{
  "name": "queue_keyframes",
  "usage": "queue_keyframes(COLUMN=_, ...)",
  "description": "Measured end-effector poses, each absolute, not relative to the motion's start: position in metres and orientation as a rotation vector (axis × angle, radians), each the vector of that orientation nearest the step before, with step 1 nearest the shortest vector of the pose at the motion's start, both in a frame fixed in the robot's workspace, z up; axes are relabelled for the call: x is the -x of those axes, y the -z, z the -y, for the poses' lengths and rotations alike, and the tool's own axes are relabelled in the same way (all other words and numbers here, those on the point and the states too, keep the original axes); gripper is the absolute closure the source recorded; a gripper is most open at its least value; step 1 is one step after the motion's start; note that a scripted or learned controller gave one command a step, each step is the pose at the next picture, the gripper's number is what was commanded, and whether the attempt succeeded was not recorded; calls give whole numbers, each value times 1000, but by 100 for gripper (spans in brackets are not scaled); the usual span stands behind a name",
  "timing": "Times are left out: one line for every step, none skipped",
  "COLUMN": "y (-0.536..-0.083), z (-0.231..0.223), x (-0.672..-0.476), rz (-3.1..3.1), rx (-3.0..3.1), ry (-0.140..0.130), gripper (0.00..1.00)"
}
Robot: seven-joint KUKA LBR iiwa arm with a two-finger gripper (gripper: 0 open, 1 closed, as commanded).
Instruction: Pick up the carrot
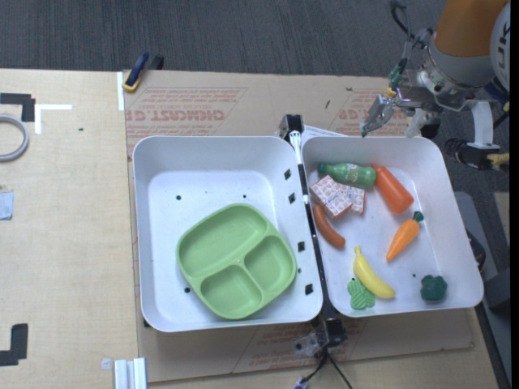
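The arm (474,23) is cut off at the top right corner; its gripper (378,118) (small and blurred) hovers above the right bin's (454,209) far rim, grip unreadable. The carrot (403,237) lies in that bin, beside the banana (372,273).

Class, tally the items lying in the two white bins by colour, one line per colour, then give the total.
Green: 4 (tray, bottle, broccoli, leafy piece)
Orange: 2 (carrot, orange piece)
Yellow: 1 (banana)
Red-brown: 1 (sausage)
Red-and-white: 1 (box)
Total: 9
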State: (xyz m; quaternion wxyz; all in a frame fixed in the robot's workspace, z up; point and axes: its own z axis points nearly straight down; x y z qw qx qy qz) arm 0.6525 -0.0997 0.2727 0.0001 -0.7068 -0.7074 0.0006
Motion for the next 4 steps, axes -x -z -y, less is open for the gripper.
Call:
queue_keyframes(y=-137, z=124, x=-563, rz=2365, rx=2067, ry=-1, gripper=0)
queue_keyframes(y=-92, z=180, x=-537, rz=2544, rx=1842, ry=0, gripper=0)
queue_keyframes(y=-102, z=181, x=-538, rz=2543, rx=1847, ry=1, gripper=100)
queue_keyframes(y=-164, z=148, x=-589, rz=2195, rx=2247, ry=0, gripper=100)
